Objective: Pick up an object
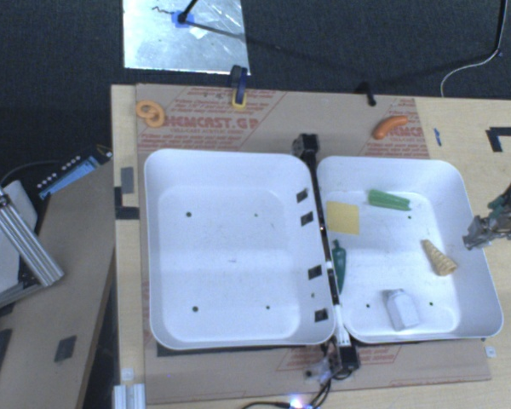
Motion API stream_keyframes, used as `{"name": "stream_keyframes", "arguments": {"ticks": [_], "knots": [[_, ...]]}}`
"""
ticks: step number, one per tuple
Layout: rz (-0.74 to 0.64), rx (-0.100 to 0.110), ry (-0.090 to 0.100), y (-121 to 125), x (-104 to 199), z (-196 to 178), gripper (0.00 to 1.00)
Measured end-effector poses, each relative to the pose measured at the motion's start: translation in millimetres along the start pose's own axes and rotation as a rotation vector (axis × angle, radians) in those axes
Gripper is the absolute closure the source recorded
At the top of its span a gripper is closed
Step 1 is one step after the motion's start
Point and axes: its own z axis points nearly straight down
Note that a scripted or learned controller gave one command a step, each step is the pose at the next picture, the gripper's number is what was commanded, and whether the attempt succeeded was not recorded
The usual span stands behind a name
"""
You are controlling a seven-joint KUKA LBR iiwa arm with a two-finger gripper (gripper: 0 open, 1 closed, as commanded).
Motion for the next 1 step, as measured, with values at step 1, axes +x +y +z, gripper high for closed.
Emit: {"name": "stream_keyframes", "arguments": {"ticks": [1], "knots": [[-0.011, -0.010, 0.003, 2.1, 145.8, -103.9, 1.00]]}}
